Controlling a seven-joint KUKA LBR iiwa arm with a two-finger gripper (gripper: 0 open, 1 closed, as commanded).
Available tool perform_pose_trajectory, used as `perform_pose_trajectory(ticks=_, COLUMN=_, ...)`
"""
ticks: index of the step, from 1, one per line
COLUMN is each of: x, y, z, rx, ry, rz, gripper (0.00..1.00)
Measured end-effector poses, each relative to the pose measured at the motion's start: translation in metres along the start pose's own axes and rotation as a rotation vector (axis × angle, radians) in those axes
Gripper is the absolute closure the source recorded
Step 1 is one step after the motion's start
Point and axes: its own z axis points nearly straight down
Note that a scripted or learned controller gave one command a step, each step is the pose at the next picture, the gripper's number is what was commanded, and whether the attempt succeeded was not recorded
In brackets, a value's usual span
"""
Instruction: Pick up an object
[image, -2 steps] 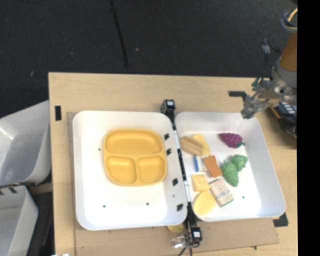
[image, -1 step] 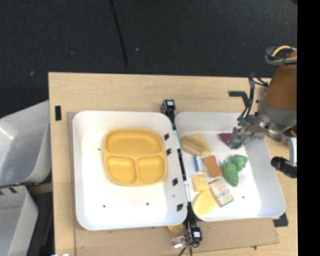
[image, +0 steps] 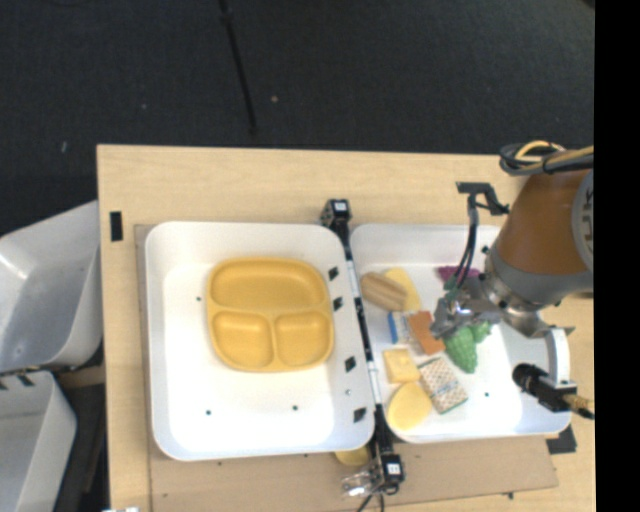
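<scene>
My gripper (image: 452, 318) hangs low over the right bin (image: 500, 415), amid a cluster of small objects. Right beside its tip lie an orange block (image: 424, 332) and a green leafy piece (image: 465, 346). A speckled beige sponge-like block (image: 442, 385), a yellow square (image: 399, 364), a yellow round piece (image: 409, 408), a tan bread-like piece (image: 382, 291) and a thin blue strip (image: 392, 327) lie around them. A purple bit (image: 446, 272) peeks out behind the arm. I cannot make out how the tip stands from this angle.
The left bin (image: 180, 400) holds a yellow divided plate (image: 269, 312). A black divider with clips (image: 352, 300) runs between the bins. The arm's orange-banded wrist (image: 545, 230) covers the right bin's far right side.
</scene>
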Motion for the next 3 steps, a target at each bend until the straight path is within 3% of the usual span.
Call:
perform_pose_trajectory(ticks=1, x=0.064, y=-0.018, z=-0.070, rx=-0.010, ry=0.001, rz=-0.007, gripper=1.00)
perform_pose_trajectory(ticks=2, x=0.130, y=-0.033, z=-0.117, rx=-0.010, ry=0.001, rz=-0.007, gripper=1.00)
perform_pose_trajectory(ticks=3, x=0.202, y=-0.031, z=-0.263, rx=-0.020, ry=0.003, rz=-0.009, gripper=1.00)
